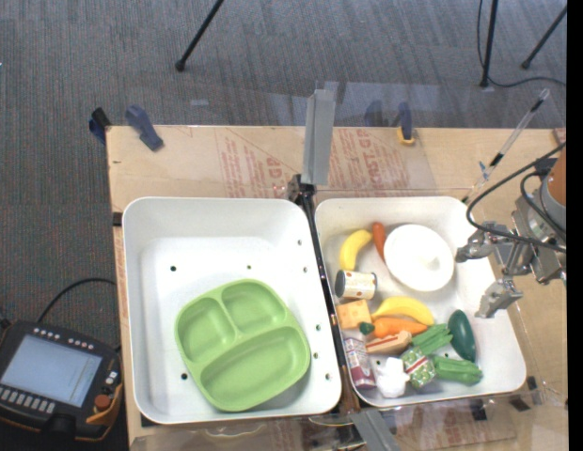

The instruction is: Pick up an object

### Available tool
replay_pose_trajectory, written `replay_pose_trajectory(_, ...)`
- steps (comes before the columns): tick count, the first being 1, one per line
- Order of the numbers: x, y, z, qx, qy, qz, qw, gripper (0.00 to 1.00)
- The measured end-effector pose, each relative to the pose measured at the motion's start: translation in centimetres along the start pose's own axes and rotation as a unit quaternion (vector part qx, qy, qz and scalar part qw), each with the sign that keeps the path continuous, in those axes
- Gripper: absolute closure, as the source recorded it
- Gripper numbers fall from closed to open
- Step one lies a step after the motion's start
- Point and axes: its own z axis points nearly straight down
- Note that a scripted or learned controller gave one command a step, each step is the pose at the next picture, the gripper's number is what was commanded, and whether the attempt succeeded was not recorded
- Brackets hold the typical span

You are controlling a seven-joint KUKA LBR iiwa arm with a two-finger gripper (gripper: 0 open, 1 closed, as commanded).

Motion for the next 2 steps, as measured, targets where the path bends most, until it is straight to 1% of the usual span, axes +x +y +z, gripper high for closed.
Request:
replay_pose_trajectory(1, -0.4, 1.2, 15.0, 0.001, -0.004, 0.015, 0.9999, 0.00)
replay_pose_trajectory(2, -5.5, 5.9, 15.0, 0.000, -0.005, 0.013, 0.9999, 0.00)
